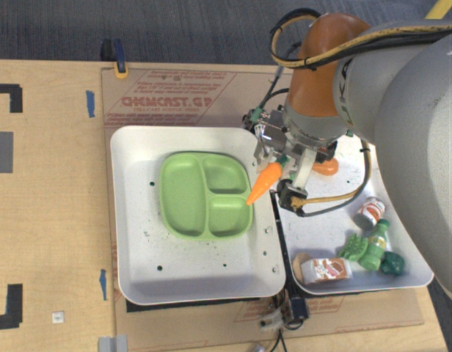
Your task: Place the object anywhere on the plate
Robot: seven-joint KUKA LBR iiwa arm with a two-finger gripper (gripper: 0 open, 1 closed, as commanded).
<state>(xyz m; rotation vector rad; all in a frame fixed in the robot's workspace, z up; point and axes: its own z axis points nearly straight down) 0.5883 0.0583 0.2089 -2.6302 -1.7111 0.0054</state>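
Observation:
A green divided plate point(197, 195) lies in the left white bin point(138, 255). An orange carrot point(263, 182) hangs tilted over the plate's right edge, above the seam between the two bins. Its upper end sits between the fingers of my gripper point(277, 166), which is shut on it. The grey arm with its orange band point(325, 57) comes down from the upper right and hides the back of the right bin.
The right bin point(413, 266) holds a small can point(370, 212), a green leafy toy point(371, 248), a white and orange packet point(325, 269) and an orange object point(326, 167) partly hidden behind the gripper. A black cable point(336, 196) loops below the wrist.

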